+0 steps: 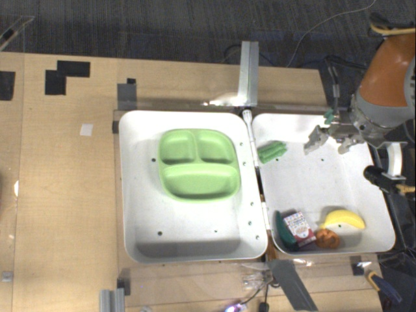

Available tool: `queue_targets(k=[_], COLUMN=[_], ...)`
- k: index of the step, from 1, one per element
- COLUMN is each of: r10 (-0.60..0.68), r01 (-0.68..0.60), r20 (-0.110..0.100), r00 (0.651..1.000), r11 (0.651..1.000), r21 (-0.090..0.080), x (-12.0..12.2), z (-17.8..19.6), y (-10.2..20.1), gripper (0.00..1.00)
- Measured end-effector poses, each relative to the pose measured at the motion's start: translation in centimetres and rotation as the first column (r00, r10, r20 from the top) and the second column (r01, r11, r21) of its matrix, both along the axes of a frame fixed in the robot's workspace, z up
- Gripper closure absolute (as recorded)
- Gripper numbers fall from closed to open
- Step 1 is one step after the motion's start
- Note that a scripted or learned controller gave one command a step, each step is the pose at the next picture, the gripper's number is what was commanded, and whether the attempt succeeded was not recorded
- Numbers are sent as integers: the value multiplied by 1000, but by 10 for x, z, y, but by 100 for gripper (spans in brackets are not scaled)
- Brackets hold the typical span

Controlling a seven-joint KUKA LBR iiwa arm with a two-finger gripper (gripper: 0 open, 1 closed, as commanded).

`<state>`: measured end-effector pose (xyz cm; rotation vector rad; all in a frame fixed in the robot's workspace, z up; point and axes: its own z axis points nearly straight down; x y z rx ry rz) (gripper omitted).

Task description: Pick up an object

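A: Where the two bins meet, what sits in each?

B: Left bin [140, 174]: one green divided tray [197, 163], roughly central, upside unclear. Right bin [377, 194]: green oblong piece [272, 151] by the far-left wall; near edge holds a small printed box [298, 224], a dark teal item [285, 229] beside it, a reddish-brown lump [328, 238] and a yellow banana [344, 220], clustered close together.

A: Hand?

B: Hand [328, 140] over the right bin's far side, fingers spread, released, nothing between them.

A: Open room?

B: Middle of the right bin bare white; wide margin around the tray. Tabletop [58, 174] left of the bins bare wood.
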<state>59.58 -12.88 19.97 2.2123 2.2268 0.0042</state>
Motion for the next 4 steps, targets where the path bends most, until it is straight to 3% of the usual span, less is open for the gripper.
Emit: queue_targets(k=[1,2,3,4], r10=[14,76,82,58], r01=[-14,-76,-82,-58], r20=[-1,7,13,4], r00=[1000,997,997,998], r11=[1000,997,997,998], r21=[0,-2,-3,-1], x=[-9,66,68,75], z=[-99,-111,-97,-12], y=[36,43,44,65], gripper=[0,0,100,100])
